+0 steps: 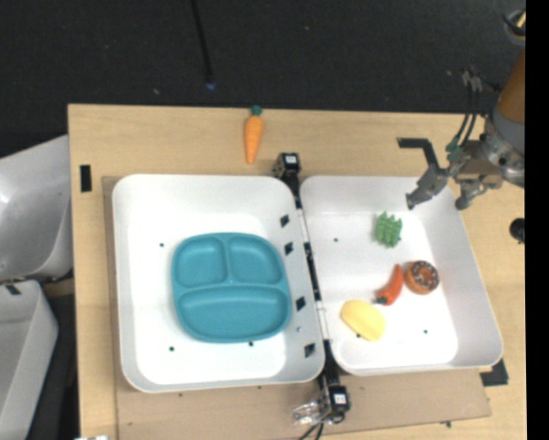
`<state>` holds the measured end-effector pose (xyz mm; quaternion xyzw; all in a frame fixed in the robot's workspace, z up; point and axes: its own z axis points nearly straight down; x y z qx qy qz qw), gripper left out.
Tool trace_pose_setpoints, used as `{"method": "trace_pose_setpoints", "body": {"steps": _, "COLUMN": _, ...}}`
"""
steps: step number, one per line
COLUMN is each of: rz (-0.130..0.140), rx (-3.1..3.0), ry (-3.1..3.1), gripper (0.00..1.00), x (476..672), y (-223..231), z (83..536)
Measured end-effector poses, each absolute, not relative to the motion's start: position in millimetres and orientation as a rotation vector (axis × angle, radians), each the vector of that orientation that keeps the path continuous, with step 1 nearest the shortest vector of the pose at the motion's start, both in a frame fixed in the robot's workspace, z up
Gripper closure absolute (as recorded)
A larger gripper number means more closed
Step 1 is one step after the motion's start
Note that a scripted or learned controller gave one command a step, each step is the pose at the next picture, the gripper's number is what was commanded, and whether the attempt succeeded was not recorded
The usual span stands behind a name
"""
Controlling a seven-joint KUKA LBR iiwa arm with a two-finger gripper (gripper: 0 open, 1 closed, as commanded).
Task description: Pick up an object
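Objects for picking lie in the right bin (457, 273), one of two shallow white bins set side by side on a light wooden bench (366, 136). A small green leafy toy (388, 229) sits toward the bin's far edge, roughly midway across. Nearer the middle, a brown doughnut-like toy (422, 277) lies touching a red-orange chilli-shaped toy (391, 287), which is tilted at a slant. A yellow lemon-like toy (363, 319) rests closer to the near edge, just beside the wall shared with the left bin (132, 273). That left bin holds a teal divided plate (230, 286) with three compartments, lying flat near its centre. An orange toy carrot (253, 136) lies on the bare bench beyond the left bin's far edge. The gripper (433, 184) reaches in at the right bin's far right corner, its dark fingers spread apart with nothing between them, well apart from the toys.
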<state>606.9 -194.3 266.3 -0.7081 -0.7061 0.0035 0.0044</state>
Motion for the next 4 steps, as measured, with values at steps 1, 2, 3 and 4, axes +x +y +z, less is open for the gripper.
{"method": "trace_pose_setpoints", "body": {"steps": 1, "rz": -0.001, "rx": -2.222, "ry": -2.223, "gripper": 0.0, "x": 609.0, "y": -193.7, "z": 273.8}}
{"method": "trace_pose_setpoints", "body": {"steps": 2, "rz": 0.004, "rx": -2.22, "ry": -2.22, "gripper": 0.0, "x": 605.1, "y": -185.3, "z": 221.9}}
{"method": "trace_pose_setpoints", "body": {"steps": 3, "rz": 0.005, "rx": -2.22, "ry": -2.219, "gripper": 0.0, "x": 596.0, "y": -184.2, "z": 163.4}}
{"method": "trace_pose_setpoints", "body": {"steps": 4, "rz": 0.004, "rx": -2.222, "ry": -2.218, "gripper": 0.0, "x": 590.6, "y": -178.7, "z": 103.9}}
